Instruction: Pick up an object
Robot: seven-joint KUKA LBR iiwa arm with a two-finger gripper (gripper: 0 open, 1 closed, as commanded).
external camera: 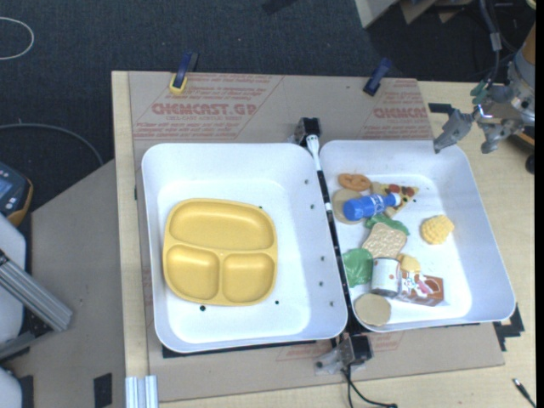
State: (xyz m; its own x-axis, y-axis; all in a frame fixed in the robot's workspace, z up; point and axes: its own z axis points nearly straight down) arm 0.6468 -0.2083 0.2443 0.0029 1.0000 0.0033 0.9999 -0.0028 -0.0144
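While two white bins sit side by side on the counter (127, 228), the left bin (161, 313) carries one yellow divided plate (221, 250). The right bin (484, 228) holds a cluster of about ten small toy foods along its left half: a blue bottle (369, 206), a cracker (384, 241), a yellow corn piece (437, 228), a small can (386, 276), a round cookie (371, 309). Its right half lies bare. The claw (472, 133) hangs over the right bin's far right corner, fingers spread apart with nothing between them.
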